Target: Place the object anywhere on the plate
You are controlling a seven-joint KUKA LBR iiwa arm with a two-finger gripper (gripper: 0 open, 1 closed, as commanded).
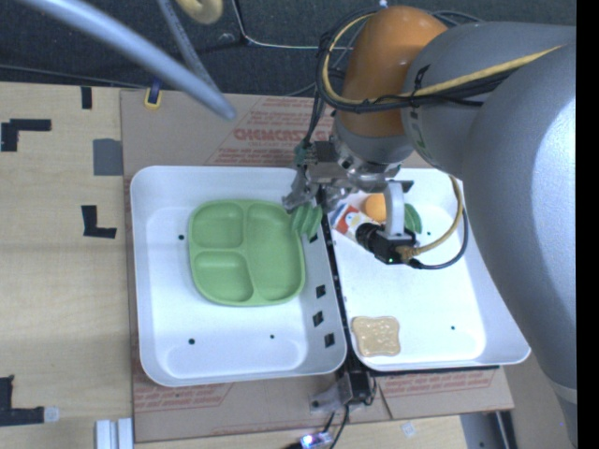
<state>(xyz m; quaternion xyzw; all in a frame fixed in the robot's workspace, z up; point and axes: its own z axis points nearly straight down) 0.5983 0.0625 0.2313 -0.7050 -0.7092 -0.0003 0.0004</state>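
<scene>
Right over the divider between the two bins, the gripper (314, 215) hangs with a green object (307, 221) at its fingers; whether they clamp it I cannot tell. That object sits at the right rim of the green plate (245, 253), which lies in the left bin (159, 279). Beyond the plate, the right bin (468, 307) holds a tan piece (375, 335) and small items under the wrist.

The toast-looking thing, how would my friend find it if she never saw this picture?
Start at the two white bins side by side and pick the right bin, the one without the green plate. Look at its front corner next to the divider between the bins: a flat tan slice of toast lies there alone. The other small objects are colourful and bunched up under the gripper at the back.
</scene>
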